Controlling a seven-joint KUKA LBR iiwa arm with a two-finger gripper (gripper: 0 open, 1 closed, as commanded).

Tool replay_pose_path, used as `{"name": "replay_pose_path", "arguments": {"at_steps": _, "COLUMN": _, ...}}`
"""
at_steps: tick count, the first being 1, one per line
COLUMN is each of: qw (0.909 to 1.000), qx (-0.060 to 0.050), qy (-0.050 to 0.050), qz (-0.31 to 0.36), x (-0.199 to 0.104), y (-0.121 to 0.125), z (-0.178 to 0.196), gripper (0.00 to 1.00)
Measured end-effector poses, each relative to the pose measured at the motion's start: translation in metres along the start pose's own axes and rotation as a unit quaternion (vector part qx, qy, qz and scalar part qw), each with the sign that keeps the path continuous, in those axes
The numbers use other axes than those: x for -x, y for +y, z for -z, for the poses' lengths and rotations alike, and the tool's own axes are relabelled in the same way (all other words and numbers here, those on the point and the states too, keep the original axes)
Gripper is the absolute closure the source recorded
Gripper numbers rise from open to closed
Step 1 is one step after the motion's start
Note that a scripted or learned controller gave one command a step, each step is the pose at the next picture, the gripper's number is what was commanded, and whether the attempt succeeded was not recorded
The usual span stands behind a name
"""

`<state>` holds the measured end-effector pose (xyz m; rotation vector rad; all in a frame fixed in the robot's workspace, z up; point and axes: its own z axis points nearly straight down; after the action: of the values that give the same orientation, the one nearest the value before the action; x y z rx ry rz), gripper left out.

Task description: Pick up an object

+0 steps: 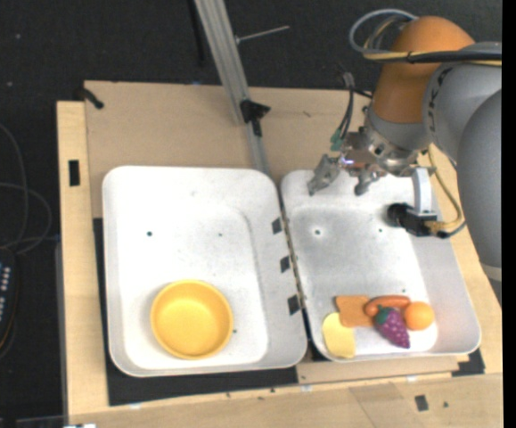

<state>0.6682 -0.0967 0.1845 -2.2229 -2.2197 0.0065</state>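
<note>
The toy food (384, 319), with purple grapes, an orange, a carrot and a yellow piece, lies clustered at the near edge of the right bin (356, 239), well apart from the claw (345, 178). The claw's two fingers are spread, pinching nothing, above that bin's far edge. No writing is legible.

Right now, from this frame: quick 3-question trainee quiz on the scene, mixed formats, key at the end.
1. True or false: the yellow bowl sits in the same bin as the purple grapes.
2. Which is the gripper nearest? A) yellow bowl B) far edge of the right bin C) toy food cluster
3. Fill in: the fingers look spread and hold ____.

Key
1. False; the bowl is in the left bin.
2. B
3. nothing
</note>
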Motion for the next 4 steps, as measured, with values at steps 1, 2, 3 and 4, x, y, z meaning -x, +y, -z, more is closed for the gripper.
{"name": "replay_pose_path", "arguments": {"at_steps": 1, "qw": 1.0, "qx": -0.001, "qy": 0.0, "qz": 0.0, "x": 0.003, "y": -0.006, "z": -0.044, "gripper": 0.0}}
{"name": "replay_pose_path", "arguments": {"at_steps": 2, "qw": 1.0, "qx": 0.003, "qy": 0.001, "qz": -0.001, "x": 0.003, "y": -0.004, "z": -0.029, "gripper": 1.0}}
{"name": "replay_pose_path", "arguments": {"at_steps": 3, "qw": 1.0, "qx": 0.006, "qy": 0.001, "qz": 0.0, "x": 0.005, "y": -0.002, "z": 0.037, "gripper": 1.0}}
{"name": "replay_pose_path", "arguments": {"at_steps": 4, "qw": 1.0, "qx": 0.005, "qy": 0.0, "qz": 0.0, "x": 0.017, "y": -0.001, "z": 0.091, "gripper": 1.0}}
